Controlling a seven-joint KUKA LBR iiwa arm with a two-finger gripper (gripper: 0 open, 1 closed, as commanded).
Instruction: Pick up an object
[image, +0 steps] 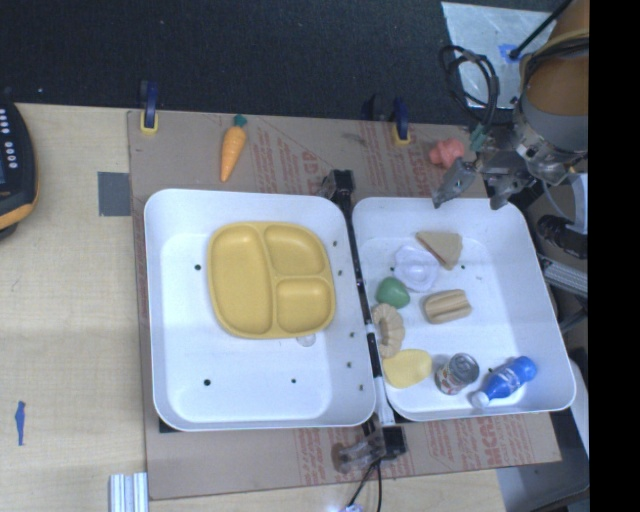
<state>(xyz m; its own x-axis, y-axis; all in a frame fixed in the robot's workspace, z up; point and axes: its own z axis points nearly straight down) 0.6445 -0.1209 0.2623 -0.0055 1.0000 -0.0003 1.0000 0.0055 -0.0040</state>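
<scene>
Your gripper hangs with fingers spread and nothing between them, above the far rim of the right bin. The wedge lies nearest inside; lower straight over it before you squeeze.

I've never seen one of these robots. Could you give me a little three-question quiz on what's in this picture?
1. True or false: the yellow tray lies in the left bin.
2. Which lies outside both bins: A) can, B) carrot, C) bottle?
3. Fill in: the pincer hangs over the right bin's ____ edge.

Key: 1 true; 2 B; 3 far.
</scene>
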